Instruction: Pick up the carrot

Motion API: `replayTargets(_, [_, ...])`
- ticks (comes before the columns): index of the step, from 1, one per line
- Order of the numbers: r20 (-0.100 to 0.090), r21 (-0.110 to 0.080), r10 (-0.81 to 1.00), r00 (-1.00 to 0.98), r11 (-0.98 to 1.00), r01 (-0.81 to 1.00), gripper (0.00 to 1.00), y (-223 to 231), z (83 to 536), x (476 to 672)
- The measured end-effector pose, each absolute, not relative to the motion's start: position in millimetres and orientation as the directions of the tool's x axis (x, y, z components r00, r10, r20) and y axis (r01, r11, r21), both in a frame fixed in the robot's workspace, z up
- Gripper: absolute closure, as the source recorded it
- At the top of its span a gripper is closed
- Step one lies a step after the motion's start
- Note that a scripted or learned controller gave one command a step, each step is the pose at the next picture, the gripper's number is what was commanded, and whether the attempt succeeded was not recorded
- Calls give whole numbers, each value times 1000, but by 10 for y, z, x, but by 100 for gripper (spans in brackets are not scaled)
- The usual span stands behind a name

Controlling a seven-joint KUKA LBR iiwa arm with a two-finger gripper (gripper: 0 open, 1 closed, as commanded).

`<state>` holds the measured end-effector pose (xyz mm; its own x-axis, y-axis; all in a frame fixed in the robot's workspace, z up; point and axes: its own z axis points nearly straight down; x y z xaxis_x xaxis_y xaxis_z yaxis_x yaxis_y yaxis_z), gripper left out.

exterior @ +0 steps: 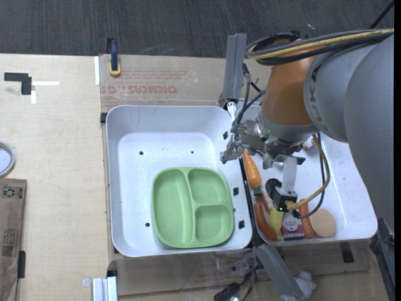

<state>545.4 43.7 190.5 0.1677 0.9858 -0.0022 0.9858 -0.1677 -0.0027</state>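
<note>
The carrot (252, 172) is a slim orange piece lying lengthwise along the left wall of the right bin (351, 174). My gripper (279, 167) hangs below the orange wrist band, low over the right bin's left half. It is just right of the carrot and very close to it. The wrist and cables hide the gripper's tips, so I cannot make out whether it touches the carrot.
More items crowd the front of the right bin: an orange piece (264, 222), a yellow piece (276, 217), a reddish piece (306, 223) and a tan round thing (324, 224). The left bin (125, 168) holds a green divided plate (192, 206).
</note>
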Motion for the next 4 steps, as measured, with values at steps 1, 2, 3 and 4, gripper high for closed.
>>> replayTargets(1, [-16, 19, 981, 196, -195, 981, 0, 763, 1364, 5209])
replayTargets(2, [-4, -2, 854, 521, -521, 854, 0, 361, 1907, 5950])
replayTargets(3, [-9, -5, 856, 517, -517, 856, 100, 358, 1980, 5945])
replayTargets(4, [-3, -5, 958, 286, -286, 958, 100, 517, 1904, 5597])
